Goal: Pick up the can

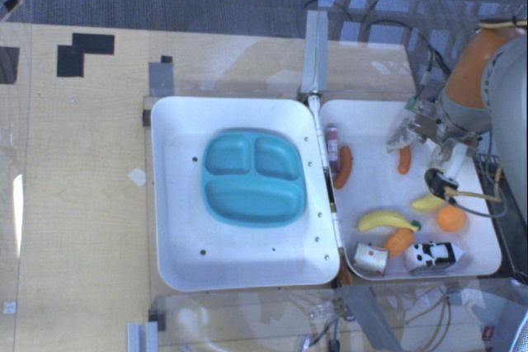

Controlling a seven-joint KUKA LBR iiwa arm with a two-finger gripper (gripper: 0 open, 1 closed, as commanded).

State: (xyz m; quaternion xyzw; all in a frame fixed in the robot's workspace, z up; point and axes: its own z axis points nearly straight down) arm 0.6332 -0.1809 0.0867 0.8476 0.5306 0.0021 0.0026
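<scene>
The can (372, 257) is small and white with a reddish rim. It lies on its side in the front left corner of the right bin (371, 115). My gripper (421, 144) hangs over the back right part of that bin, far behind and to the right of the can. It is open with nothing between its fingers. A small red-orange piece (404, 161) lies just below its left finger.
Beside the can lie a carrot (399, 241), a banana (386, 220) and a black-and-white cow toy (433, 255). An orange (450, 218) and a second yellow fruit (428, 202) sit further right. A sausage (342, 165) and a marker (332, 143) lie along the left wall. The left bin (177, 260) holds a blue divided plate (252, 177).
</scene>
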